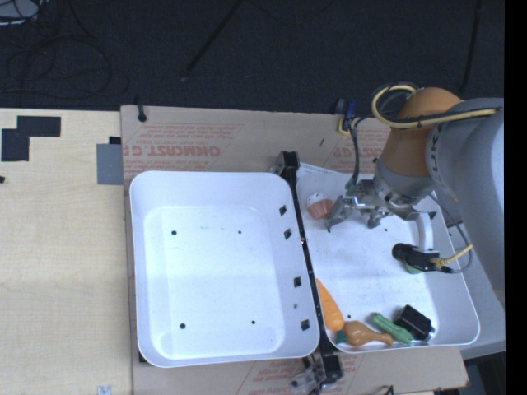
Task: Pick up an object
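While two white bins sit side by side, the right bin (461, 303) holds five things: one pinkish object (319, 208) at its far left; one carrot (329, 305), one tan piece (362, 333), one green piece (389, 326) and one black block (414, 321) along its near edge. Reaching in from the right, the arm (449, 151) bends low over the far end; its gripper (335, 216) is just beside the pinkish object, though I cannot tell how it is set.
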Robot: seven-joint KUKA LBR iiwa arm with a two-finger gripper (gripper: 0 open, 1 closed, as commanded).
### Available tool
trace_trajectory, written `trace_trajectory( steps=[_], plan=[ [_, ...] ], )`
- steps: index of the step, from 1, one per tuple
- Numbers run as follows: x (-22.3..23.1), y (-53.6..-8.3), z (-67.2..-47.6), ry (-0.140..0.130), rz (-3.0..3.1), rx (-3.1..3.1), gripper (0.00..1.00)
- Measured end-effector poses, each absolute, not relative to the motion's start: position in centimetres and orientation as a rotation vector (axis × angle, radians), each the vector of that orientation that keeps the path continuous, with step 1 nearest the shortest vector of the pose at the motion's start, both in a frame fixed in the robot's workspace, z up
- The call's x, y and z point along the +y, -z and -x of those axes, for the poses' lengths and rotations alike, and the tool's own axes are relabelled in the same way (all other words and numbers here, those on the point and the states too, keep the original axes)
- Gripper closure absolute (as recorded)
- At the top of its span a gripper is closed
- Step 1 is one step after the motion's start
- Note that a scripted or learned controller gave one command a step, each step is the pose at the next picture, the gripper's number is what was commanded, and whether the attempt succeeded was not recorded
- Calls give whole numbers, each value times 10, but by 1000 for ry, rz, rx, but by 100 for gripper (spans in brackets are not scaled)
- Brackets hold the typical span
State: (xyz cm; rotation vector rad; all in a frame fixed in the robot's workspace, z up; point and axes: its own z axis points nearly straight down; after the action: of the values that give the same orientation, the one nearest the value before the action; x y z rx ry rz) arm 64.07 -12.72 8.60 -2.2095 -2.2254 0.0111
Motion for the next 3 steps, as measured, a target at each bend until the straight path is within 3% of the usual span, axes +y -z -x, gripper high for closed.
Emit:
trace_trajectory(
  steps=[1,2,3],
  plan=[
    [-174,-88,-616,-6,2222,-2218,0],
    [-113,-187,-647,8,2219,-2231,0],
    [-82,-82,-608,-8,2214,-2218,0]
  ],
)
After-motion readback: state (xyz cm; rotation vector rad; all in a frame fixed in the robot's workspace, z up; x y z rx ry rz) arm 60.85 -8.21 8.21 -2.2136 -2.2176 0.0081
